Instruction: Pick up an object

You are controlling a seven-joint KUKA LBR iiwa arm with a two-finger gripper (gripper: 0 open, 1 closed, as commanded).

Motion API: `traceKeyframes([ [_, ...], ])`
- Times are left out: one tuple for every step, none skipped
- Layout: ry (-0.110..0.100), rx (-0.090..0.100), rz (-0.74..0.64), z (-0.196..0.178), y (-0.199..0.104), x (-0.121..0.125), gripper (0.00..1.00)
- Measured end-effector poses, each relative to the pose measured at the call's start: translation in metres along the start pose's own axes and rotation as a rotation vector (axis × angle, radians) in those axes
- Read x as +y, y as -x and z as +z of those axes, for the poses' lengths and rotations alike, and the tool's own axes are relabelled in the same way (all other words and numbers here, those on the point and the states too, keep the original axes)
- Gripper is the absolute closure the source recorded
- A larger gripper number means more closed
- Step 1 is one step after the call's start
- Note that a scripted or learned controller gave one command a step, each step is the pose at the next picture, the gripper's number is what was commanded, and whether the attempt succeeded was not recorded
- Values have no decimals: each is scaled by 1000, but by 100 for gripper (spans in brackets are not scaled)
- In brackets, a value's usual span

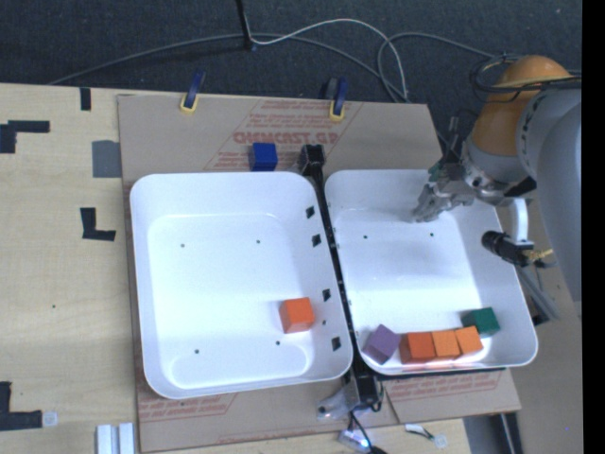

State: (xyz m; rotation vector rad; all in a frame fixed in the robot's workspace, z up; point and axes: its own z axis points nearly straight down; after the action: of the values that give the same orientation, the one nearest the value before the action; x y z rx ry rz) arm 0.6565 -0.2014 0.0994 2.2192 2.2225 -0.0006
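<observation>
Your gripper (427,208) hangs over the right bin's (492,282) far side; I cannot tell its state. Blocks (437,344) line that bin's near wall, an orange cube (297,314) sits in the left bin (170,282).

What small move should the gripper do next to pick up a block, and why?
Probably move the gripper toward the near edge of the right bin. It hangs over the bin's far part, while the purple block, two orange blocks and the green block lie in a row along the near wall.
</observation>
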Motion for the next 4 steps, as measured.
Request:
traceKeyframes([
  [3,0,1,-50,9,4,100],
  [4,0,1,-103,9,5,100],
  [1,1,-3,-117,-46,5,100],
  [1,1,-2,-129,-94,3,100],
])
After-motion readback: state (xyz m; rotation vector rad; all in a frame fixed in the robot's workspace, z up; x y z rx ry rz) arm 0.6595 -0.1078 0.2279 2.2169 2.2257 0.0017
